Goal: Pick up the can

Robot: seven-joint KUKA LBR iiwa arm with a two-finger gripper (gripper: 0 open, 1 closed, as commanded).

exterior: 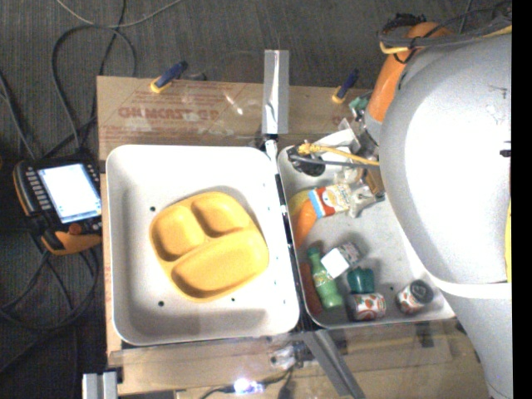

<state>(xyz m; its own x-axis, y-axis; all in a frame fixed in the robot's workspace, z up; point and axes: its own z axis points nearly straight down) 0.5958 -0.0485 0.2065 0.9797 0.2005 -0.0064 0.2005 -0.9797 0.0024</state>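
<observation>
Two small cans sit at the near edge of the right bin [391, 231]. One with a red and silver label [366, 306] lies on its side. The other [413, 296] stands beside it to the right with its dark top showing, close to the arm's grey body. My gripper [362, 173] is at the far end of the same bin, over a red and white packet [334, 199], well away from both cans. The large grey arm hides the bin's right side.
Around the cans are a green bottle [324, 285], a white cube [335, 262], a dark green block [361, 279] and an orange item [305, 216] by the dividing wall. The left bin [125, 223] holds a yellow divided plate [209, 243].
</observation>
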